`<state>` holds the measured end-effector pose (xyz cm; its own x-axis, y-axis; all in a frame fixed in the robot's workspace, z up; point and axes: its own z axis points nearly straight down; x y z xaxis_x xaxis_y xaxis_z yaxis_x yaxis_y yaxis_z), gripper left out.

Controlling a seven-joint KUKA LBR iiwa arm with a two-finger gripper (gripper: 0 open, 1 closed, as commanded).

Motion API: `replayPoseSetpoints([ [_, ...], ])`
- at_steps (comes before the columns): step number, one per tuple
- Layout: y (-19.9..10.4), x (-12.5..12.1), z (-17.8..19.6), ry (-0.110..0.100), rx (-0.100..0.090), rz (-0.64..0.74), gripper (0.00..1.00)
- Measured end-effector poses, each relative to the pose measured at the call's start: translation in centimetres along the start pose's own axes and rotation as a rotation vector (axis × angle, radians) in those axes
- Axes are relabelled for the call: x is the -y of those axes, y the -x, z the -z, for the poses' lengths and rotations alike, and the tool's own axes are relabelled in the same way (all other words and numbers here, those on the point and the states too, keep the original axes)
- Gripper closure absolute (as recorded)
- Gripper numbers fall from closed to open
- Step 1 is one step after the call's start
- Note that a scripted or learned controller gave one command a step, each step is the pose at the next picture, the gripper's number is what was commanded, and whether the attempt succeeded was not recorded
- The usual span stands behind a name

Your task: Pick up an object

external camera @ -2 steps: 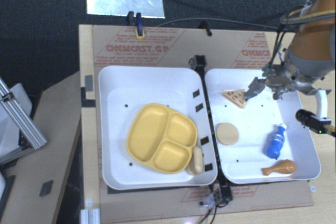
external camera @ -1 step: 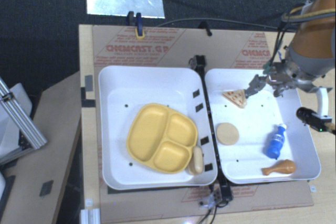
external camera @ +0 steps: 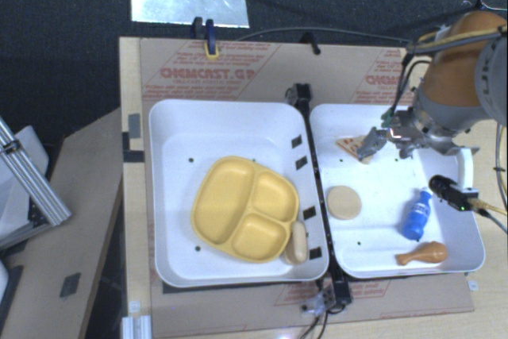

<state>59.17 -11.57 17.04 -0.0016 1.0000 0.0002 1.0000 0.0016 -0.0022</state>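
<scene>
Camera view, left bin [external camera: 171,171]: yellow divided tray [external camera: 244,206], beige piece [external camera: 298,242] beside it. Right bin [external camera: 381,262]: round cookie [external camera: 344,202], blue bottle [external camera: 416,214], drumstick [external camera: 423,253]. Gripper [external camera: 371,147] sits at a tan wedge [external camera: 348,144]; grip unclear.

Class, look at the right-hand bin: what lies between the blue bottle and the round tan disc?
Nothing. In the camera view, the stretch of white bin floor between the blue bottle and the round tan disc is bare.

The gripper [external camera: 371,145] hovered over the right bin [external camera: 468,250], right at a tan wedge [external camera: 348,144], beyond the round cookie [external camera: 344,202].
</scene>
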Motion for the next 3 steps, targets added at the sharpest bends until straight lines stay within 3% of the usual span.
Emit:
replayPoseSetpoints([
  [2, -0.9, 0.2, -8.8, 0.000, -0.001, 0.000, 0.00],
  [3, -0.8, 0.0, -7.5, 0.006, 0.001, 0.000, 1.00],
])
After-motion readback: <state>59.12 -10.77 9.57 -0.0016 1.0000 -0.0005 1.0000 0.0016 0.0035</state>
